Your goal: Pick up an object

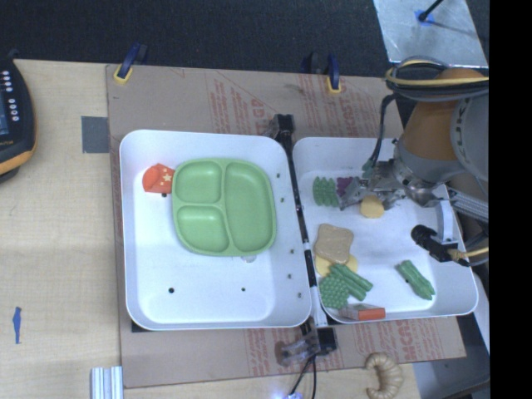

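My gripper (pixel 366 189) is low over the back of the right bin (pixel 453 306), under the grey arm with its orange band (pixel 432 131). It hangs between a dark green knobbly toy (pixel 325 191) on its left and a small yellow piece (pixel 373 209) just in front of it. I see nothing held. Also in this bin are a tan bread slice (pixel 334 242) lying on a yellow piece (pixel 349 264), a bunch of green beans (pixel 343 285), a green pod (pixel 415 278) and a small red and grey item (pixel 363 312).
The left bin (pixel 141 298) holds a green divided plate (pixel 224 206) and a red toy (pixel 158 179) at its back left. A black part (pixel 432 243) juts in from the right over the right bin. A pendant (pixel 12 115) lies at far left.
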